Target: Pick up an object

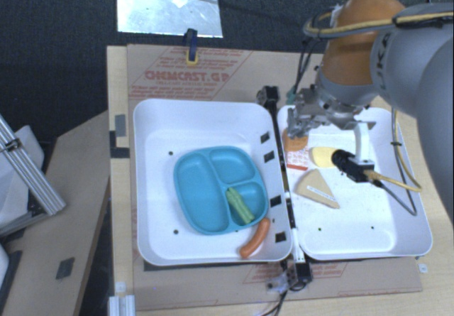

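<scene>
A: Where was the claw [298,125]?
B: Down in the right bin [411,236], at its back left corner, close to the wall shared with the left bin [156,165]. The arm [411,59] came in from the right, above the bin.

A: Open or closed?
B: Couldn't tell. The wrist blocked the tip from this angle. Nothing could be seen gripped.

A: Nearest thing to pick?
B: An orange disc [294,143], flat on the bin floor, right at the claw's tip. Touching or not, I couldn't say.

A: Anything else in that bin?
B: A red and white card [298,160] just in front of the orange disc. A yellow disc [323,158] beside the card, on its right. A pale wedge [317,189] with a tan edge lay a bit nearer the camera, apart from both.

A: Left bin?
B: A blue plate [202,194] with three sections sat in the middle. A green stick [240,206] lay in the plate's lower right section. A sausage [255,238] lay on the bin floor, just beside the plate's front right rim, near the bin's front right corner.

A: Under the bins?
B: A cardboard sheet [191,73] with red print.
</scene>
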Controlling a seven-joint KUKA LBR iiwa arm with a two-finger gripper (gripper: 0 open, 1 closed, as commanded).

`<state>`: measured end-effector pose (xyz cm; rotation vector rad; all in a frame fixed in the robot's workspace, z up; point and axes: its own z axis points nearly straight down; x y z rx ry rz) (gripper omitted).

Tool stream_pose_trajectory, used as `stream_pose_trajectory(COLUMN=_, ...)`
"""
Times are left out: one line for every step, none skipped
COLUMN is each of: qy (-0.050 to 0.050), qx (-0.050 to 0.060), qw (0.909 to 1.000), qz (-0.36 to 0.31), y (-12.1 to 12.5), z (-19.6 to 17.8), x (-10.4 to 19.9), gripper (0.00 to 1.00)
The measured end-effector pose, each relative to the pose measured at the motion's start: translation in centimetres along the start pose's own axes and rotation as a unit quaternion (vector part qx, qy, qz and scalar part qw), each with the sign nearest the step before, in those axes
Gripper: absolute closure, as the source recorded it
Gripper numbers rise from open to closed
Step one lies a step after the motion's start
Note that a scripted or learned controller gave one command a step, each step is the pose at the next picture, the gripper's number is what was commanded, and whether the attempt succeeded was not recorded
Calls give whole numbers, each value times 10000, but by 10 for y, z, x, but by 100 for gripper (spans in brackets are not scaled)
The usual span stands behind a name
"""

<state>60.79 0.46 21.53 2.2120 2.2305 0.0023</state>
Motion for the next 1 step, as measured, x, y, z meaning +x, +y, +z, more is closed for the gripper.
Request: stream_pose_trajectory(qy=3, qx=-5, qw=10000, qz=-8, y=-2, z=2, x=62, gripper=100)
